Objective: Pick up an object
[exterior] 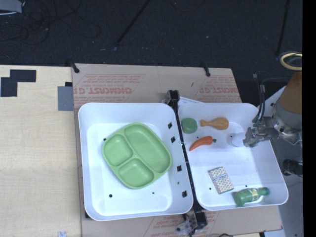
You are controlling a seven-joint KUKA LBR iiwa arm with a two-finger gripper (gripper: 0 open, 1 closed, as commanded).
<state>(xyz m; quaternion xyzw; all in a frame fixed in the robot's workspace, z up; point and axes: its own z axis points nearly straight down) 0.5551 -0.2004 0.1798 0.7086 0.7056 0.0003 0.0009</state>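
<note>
The right bin [276, 181] holds several small objects: a round green piece [188, 125], a tan drumstick [215, 124], an orange-red pepper [201, 142], a small patterned box [220, 179] and a green bottle [251, 195] lying on its side. A small white object [236, 140] lies near the bin's right side. My gripper [253, 136] hangs low over the right edge of that bin, just right of the white object and apart from the other items. Nothing is visibly in its grasp.
The left bin [94, 191] carries a green divided plate [136, 154]. A black divider [180, 152] runs between the bins. Both bins rest on cardboard [128, 85]; a wooden bench surface [34, 152] lies to the left.
</note>
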